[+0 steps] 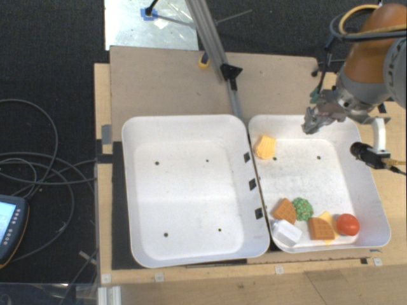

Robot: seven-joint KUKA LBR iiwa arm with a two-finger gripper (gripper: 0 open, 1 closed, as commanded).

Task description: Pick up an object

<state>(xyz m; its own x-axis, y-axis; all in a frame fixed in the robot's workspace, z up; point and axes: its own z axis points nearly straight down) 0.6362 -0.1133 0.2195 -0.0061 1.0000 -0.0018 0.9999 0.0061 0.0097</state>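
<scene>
Yellow wedge (265,147), smooth, at far left of right bin (369,189); gripper (311,127) above far rim, finger state unclear.

The wooden bench (159,81) bears two shallow white bins, left (184,189) and right (375,202), touching side by side.

cables (38,164) on dark floor | tablet-like screen, possibly a pendant (11,224) | metal pole (210,33)
</scene>
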